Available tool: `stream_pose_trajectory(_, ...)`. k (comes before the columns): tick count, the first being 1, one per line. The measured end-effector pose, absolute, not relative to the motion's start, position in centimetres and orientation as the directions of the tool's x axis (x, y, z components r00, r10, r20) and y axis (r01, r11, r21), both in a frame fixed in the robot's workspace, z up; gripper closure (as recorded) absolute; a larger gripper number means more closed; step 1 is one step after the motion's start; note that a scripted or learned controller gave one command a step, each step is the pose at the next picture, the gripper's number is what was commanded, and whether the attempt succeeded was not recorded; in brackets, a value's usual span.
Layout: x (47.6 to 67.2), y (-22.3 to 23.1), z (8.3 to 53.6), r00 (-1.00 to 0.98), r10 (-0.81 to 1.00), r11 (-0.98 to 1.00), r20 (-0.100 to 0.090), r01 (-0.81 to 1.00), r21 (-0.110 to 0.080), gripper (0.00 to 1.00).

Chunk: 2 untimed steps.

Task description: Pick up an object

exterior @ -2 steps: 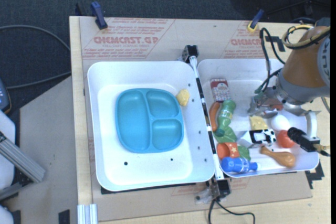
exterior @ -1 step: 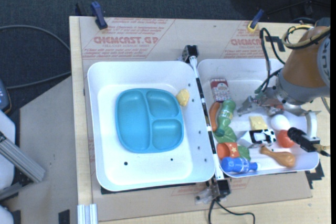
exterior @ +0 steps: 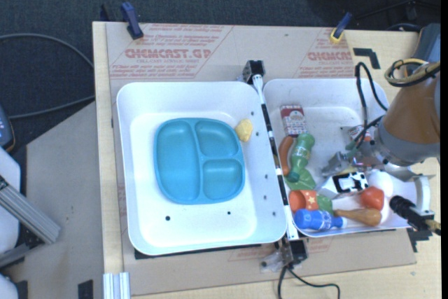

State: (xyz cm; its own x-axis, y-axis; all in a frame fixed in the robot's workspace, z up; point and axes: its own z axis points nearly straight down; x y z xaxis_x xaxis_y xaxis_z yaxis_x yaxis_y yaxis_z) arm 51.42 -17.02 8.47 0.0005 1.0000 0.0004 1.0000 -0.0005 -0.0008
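Observation:
The right bin [exterior: 318, 90] holds several small items. A red and white packet [exterior: 293, 120] lies at the back, with a green bottle [exterior: 299, 156] and an orange sausage-shaped piece [exterior: 285, 149] nearer. Along the front are a red tomato-like piece [exterior: 302, 199], a blue bottle [exterior: 316, 220] and a tan drumstick with an orange-red end [exterior: 364, 206]. My gripper [exterior: 344, 161] hangs low over the middle right of this bin, right of the green bottle and above a black-and-white tag [exterior: 350, 183]. I see nothing held in it.
In the left bin [exterior: 140, 105] lies a blue divided plate [exterior: 199, 159], with a small yellow piece [exterior: 244, 129] at its back right corner. A black divider [exterior: 269, 150] runs between the bins. Cables trail off the arm's wrist [exterior: 409, 115] over the right bin's far edge.

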Motion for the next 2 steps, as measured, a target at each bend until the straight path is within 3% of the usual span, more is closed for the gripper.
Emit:
stream_pose_trajectory(1, 51.5, -17.0, 9.4, 0.001, 1.000, -0.001, 0.000, 1.000, 0.001, 1.00)
stream_pose_trajectory(2, 55.5, -11.7, 8.4, -0.001, 1.000, 0.001, 0.000, 1.000, 0.001, 1.00)
